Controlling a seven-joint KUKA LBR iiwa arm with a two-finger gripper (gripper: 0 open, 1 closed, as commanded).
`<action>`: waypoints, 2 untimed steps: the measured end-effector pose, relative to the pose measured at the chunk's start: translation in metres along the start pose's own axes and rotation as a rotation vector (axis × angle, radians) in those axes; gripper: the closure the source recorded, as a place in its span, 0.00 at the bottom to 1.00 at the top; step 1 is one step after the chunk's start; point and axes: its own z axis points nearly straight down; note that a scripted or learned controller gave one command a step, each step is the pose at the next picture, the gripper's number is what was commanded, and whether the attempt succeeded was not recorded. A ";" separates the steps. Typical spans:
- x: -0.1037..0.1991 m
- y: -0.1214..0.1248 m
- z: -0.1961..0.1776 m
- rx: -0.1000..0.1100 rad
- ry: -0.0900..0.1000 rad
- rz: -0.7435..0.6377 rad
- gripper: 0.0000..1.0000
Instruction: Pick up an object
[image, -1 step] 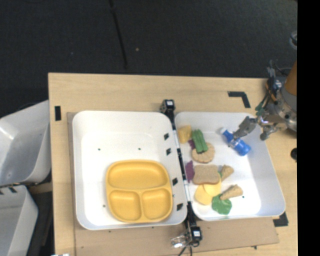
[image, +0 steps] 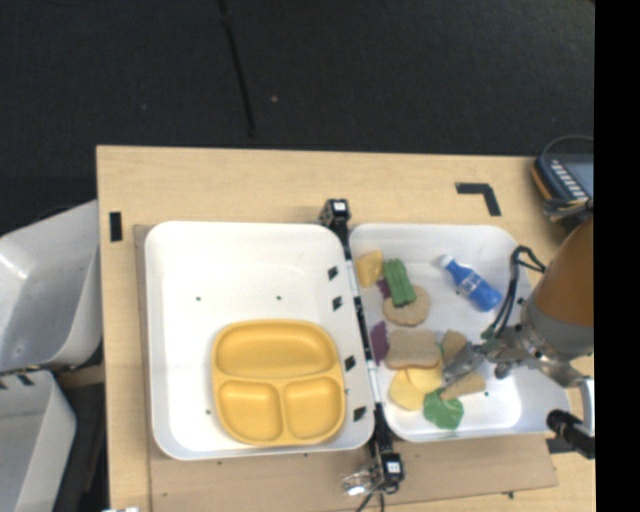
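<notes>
The arm (image: 565, 290) reaches into the right bin (image: 500, 245) with its gripper (image: 462, 368) lowered among a loose heap of small food-shaped toys; whether the fingers stand apart or together cannot be told, since they are dark, small and merge with the items beneath, and nothing is clearly seen between them. Directly under and just beside the gripper lie a tan piece (image: 468, 384) and, on the side toward the left bin, a yellow round piece (image: 413, 387), while a green lump (image: 442, 411) sits just nearer the bench's front edge. Beyond the gripper toward the bin divider lie a brown slab (image: 411, 349) and a purple piece (image: 379, 338); farther off, toward the back wall, are a round biscuit-coloured disc (image: 407, 308) with a green ridged piece (image: 398, 281) resting across it, and a yellow piece (image: 370, 268) beside them. A blue bottle (image: 472, 284) lies on its side away from the heap, behind the gripper and near the arm. The left bin (image: 180, 300) holds a yellow divided tray (image: 279, 382), well apart from the gripper. The low, tilted pose suggests an attempt on the tan piece or its neighbours; their crowding may hinder a clean grasp.
</notes>
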 end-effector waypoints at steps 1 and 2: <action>0.038 0.035 0.008 -0.016 -0.007 -0.002 0.00; 0.152 0.005 -0.081 -0.021 -0.002 -0.015 0.00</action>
